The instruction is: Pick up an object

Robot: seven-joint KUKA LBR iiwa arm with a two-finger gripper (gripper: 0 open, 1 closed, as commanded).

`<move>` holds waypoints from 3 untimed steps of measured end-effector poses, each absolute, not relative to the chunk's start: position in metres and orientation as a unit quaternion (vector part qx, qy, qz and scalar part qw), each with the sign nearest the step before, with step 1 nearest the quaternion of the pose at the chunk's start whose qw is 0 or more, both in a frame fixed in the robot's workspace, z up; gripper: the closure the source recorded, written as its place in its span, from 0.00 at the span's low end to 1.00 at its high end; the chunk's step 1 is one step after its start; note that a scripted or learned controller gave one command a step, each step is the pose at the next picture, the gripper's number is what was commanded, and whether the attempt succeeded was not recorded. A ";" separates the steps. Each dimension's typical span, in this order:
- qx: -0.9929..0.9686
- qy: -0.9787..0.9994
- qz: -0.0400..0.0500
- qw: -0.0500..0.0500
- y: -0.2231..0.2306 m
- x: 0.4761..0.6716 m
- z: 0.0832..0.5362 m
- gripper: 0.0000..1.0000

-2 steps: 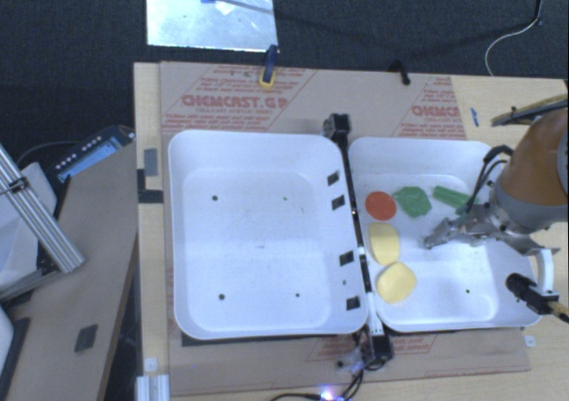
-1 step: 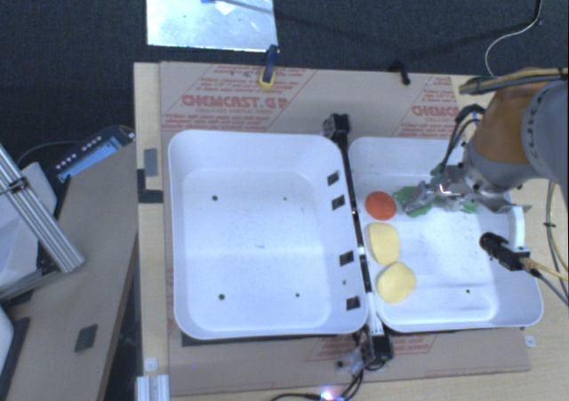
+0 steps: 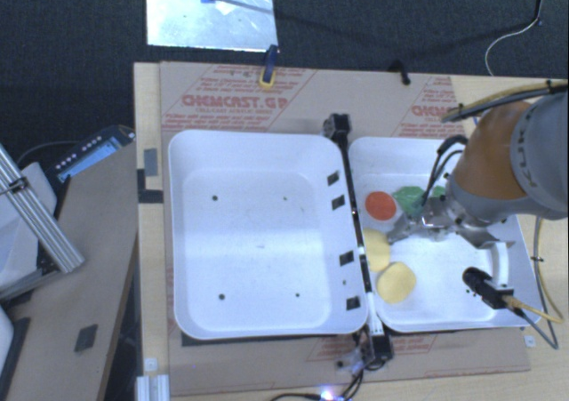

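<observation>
Gripper: low in the right bin, reaching leftward from the grey wrist and orange band of the arm. The metal tip sits among the objects. Whether it is spread or closed cannot be told from this slanted view; nothing is visibly caught in it.

Camera view, right bin: four small items clustered along the bin's left side, near the divider.
- Red round object, just up-left of the gripper tip, close but apparently apart from it.
- Green object, just above the tip and partly hidden by the wrist; may be touching, unclear.
- Pale yellow piece, below-left of the tip, against the bin's left wall.
- Yellow round piece, further toward the near edge, just beside the pale one.

Left bin: white floor, a few dark marks.

Key relation: every candidate lies to the left of the gripper, fanned from above to below. Red and green are nearest; the two yellow pieces sit a little further toward the near rim. None shows a marked long axis, all roundish, so approach angle likely matters little.

Judgement: a grasp is being attempted or about to be; nothing lifted yet. Risk: crowding, with the tip nudging neighbours rather than closing on one.
</observation>
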State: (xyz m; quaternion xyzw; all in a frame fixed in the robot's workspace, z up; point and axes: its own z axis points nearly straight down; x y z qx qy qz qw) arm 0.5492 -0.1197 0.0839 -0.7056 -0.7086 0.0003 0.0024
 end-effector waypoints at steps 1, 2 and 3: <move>-0.703 -0.711 -0.005 -0.006 -0.092 0.675 0.087 0.00; -0.704 -0.710 -0.002 -0.003 -0.095 0.670 0.097 1.00; -0.704 -0.711 -0.002 -0.003 -0.094 0.670 0.097 0.00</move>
